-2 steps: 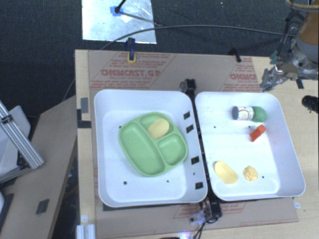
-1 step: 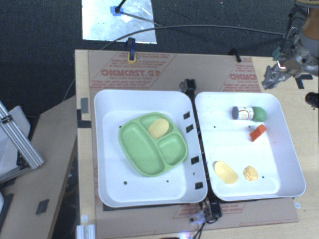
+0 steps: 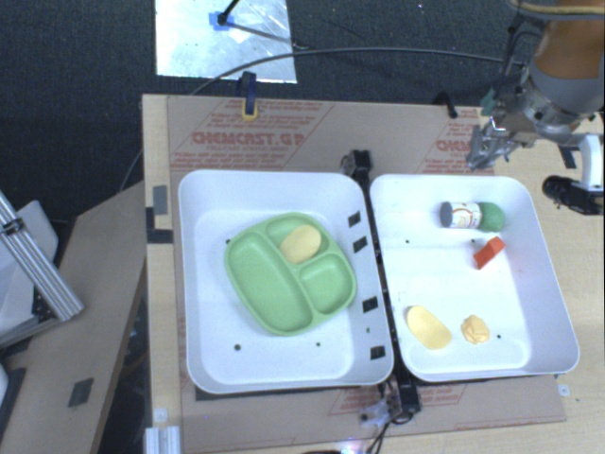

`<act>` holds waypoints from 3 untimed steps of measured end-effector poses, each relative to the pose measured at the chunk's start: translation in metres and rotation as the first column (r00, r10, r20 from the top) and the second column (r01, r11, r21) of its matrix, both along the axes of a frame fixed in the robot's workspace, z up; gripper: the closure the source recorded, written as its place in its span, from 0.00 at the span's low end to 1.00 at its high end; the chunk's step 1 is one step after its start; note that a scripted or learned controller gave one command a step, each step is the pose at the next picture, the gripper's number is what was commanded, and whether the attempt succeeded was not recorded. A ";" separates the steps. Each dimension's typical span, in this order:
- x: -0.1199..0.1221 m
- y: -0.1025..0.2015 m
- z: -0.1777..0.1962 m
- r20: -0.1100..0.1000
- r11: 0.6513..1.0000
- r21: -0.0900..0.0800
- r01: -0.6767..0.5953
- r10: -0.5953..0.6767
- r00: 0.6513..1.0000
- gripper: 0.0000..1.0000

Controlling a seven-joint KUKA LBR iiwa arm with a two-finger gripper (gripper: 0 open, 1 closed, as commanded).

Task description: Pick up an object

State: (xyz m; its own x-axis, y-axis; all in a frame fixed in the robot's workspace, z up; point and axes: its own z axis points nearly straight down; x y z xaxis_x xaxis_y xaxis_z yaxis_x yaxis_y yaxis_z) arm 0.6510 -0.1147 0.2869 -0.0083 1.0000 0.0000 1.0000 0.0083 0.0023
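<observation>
Small orange block (image 3: 489,252) lies in right bin (image 3: 548,282); gripper (image 3: 484,151) grip unreadable, nothing visibly held.

A brown cardboard sheet with red print (image 3: 284,135) lies under two shallow white plastic bins (image 3: 203,253). Above it, a silvery foil square (image 3: 189,26) rests on dark carpet (image 3: 66,83). A yellow-handled clamp (image 3: 249,96) grips the cardboard's far edge.

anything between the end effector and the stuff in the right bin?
Nothing visible. The end effector sits above the far rim of the right bin. Nearest to it is the small bottle, with the orange block just past it. No other object lies across the path down to them.
</observation>
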 end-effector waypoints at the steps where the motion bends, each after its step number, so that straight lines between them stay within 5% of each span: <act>1: 0.001 0.053 -0.019 -0.001 1.000 0.001 -0.001 0.001 1.000 1.00; 3: -0.024 0.164 -0.040 -0.003 1.000 0.002 -0.002 0.002 1.000 1.00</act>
State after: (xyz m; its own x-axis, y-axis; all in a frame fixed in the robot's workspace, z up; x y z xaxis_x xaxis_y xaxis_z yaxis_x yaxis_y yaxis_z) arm 0.6266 0.0495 0.2466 -0.0104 0.9999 0.0023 0.9999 0.0104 -0.0010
